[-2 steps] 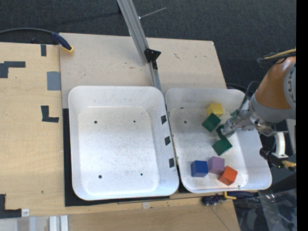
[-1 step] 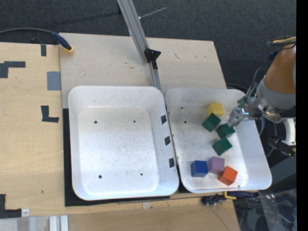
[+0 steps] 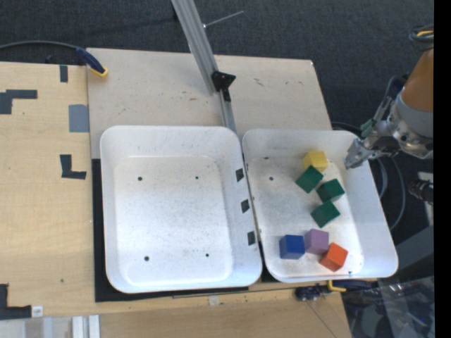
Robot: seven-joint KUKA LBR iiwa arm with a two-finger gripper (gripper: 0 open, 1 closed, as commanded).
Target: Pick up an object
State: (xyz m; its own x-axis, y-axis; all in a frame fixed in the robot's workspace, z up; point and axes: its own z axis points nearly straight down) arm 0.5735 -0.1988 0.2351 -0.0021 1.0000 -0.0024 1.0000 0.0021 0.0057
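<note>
- The blocks all sit in the right bin [image 3: 373,210]: a yellow block [image 3: 316,160] touching a green block [image 3: 308,180], with two more green blocks [image 3: 330,189] [image 3: 325,213] just below.
- Along the near edge, a blue block [image 3: 292,246], purple block [image 3: 316,241] and orange block [image 3: 335,256] huddle together.
- The gripper [image 3: 354,155] hangs over the bin's right rim, near the yellow block, nothing between its fingers; how wide they stand I can't tell.
- The left bin [image 3: 113,146] lies just beside.

We see our arm [image 3: 417,97] entering at three o'clock, its orange band uppermost and the grey wrist below it. It slants down toward eight o'clock, ending in the tool [image 3: 354,155], whose tip points the same way.
</note>
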